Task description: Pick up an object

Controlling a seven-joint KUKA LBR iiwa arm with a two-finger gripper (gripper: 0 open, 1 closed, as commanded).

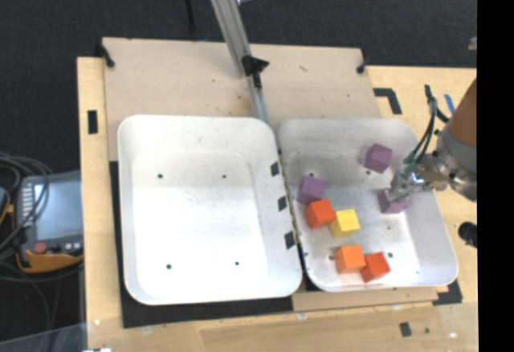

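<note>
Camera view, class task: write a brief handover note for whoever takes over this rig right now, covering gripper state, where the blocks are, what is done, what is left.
Gripper: low in the right bin, at the purple block near its right side; grip not confirmed.
Other blocks, same bin: two purple, yellow, orange and red.
Done: approach. Left: secure and lift one.

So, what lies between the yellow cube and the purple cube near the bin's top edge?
Only bare white bin floor separates the yellow cube from that purple cube, seen in the camera view.
</note>
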